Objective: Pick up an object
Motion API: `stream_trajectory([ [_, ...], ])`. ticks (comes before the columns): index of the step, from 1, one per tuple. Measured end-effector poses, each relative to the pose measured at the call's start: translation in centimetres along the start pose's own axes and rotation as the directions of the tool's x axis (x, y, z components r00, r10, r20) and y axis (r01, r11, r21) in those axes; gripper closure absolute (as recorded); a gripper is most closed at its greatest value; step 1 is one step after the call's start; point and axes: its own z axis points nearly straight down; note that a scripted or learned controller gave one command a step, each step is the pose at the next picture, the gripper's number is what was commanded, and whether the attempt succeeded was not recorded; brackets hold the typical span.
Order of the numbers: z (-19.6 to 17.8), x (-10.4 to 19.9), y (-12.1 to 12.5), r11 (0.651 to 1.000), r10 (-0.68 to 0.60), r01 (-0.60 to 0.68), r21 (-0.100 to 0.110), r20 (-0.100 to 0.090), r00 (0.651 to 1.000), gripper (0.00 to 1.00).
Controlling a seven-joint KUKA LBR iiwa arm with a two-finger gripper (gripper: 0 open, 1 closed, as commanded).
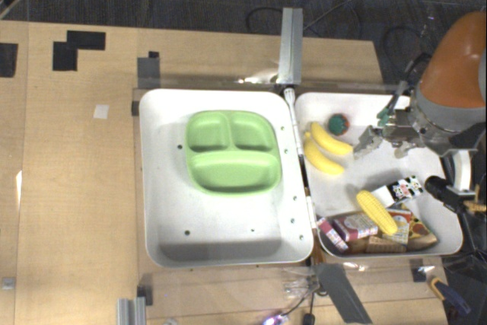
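Two white bins are seen side by side on the bench. The left bin (163, 240) is occupied by a green divided tray (232, 151), three compartments, set slightly toward 12 o'clock of centre. The right bin (358, 104) is loaded with the pick candidates: two yellow bananas (327, 148), curved and smooth, are stacked touching each other at the bin's 9 o'clock side, just beside the dividing wall. A small round dark green-and-red item (338, 122) is seen just beside them at 1 o'clock; its type cannot be told. A yellow corn cob (377, 211), ribbed and tilted, is laid across a pile of packaged goods (365, 231) at the bin's 6 o'clock edge. A black-and-white patterned piece (406, 187) is seen at the cob's 2 o'clock. The gripper (378, 136) is positioned over the bin's 1 o'clock area, near the bananas but apart from them; nothing is seen between its parts, and whether it is released or clenched cannot be told.
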Motion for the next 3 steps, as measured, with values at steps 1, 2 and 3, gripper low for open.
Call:
stream_trajectory([
  [1,10.3,-1.3,4.3,0.998,-0.060,0.060,-0.001,0.000,0.998,0.00],
  [2,11.6,2.8,10.3,0.995,-0.100,0.100,-0.006,0.001,0.995,0.00],
  [3,10.6,3.0,10.1,0.995,-0.104,0.104,0.006,-0.004,0.995,1.00],
])
